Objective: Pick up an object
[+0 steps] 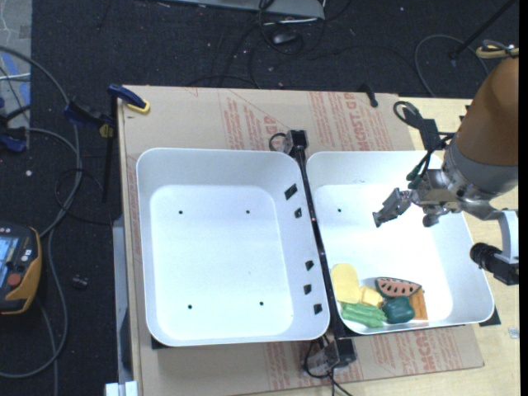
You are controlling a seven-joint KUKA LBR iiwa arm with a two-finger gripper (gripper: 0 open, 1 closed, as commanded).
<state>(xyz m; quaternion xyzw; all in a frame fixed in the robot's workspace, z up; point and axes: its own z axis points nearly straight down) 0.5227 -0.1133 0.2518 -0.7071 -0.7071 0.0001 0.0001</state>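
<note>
The tan cardboard-topped bench [214,114] carries two shallow white plastic bins side by side. The left white bin [165,172] lies well to the left of the tool, and the right white bin [470,246] sits beneath it. The grey arm with its orange band [495,114] reaches in from the right, and the dark two-finger tool [394,209] hangs over the upper middle of the right bin with nothing between its fingers; whether they are spread or closed cannot be told. Below the tool, well apart from it, a small heap of toy food sits in the bin's near corner: a yellow rounded piece [346,283], a green pod-like piece [363,313], a watermelon slice [398,287] and a dark teal lump [399,310], all touching one another.
</note>
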